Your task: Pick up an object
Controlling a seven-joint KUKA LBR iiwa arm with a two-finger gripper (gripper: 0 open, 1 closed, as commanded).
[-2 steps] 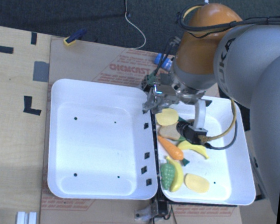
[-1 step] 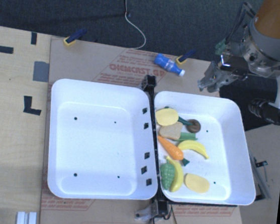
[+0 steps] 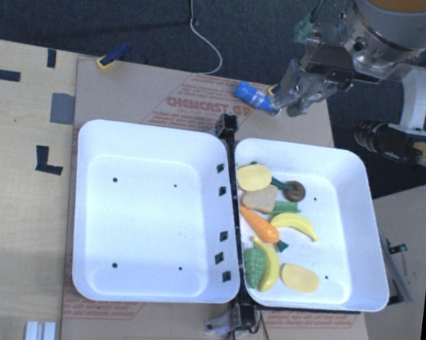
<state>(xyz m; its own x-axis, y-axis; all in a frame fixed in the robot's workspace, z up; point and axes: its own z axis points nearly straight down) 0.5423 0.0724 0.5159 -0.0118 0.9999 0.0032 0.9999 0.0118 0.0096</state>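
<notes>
From the fixed camera above, the two-finger gripper [image 3: 284, 105] hangs beyond the far edge of the right-hand shallow white bin [image 3: 351, 171], over the cardboard sheet [image 3: 197, 109]. A small blue cylindrical object [image 3: 251, 95] sits at its fingertips, seemingly pinched between them, though the view is too coarse to be sure. That object's long axis runs roughly left to right. The plastic toy foods, among them a yellow banana [image 3: 296, 225] and an orange carrot [image 3: 259, 223], crowd the right bin's left side.

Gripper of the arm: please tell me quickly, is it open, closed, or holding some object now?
Gripper: shut on the blue object, held above the cardboard behind the right bin.
</notes>
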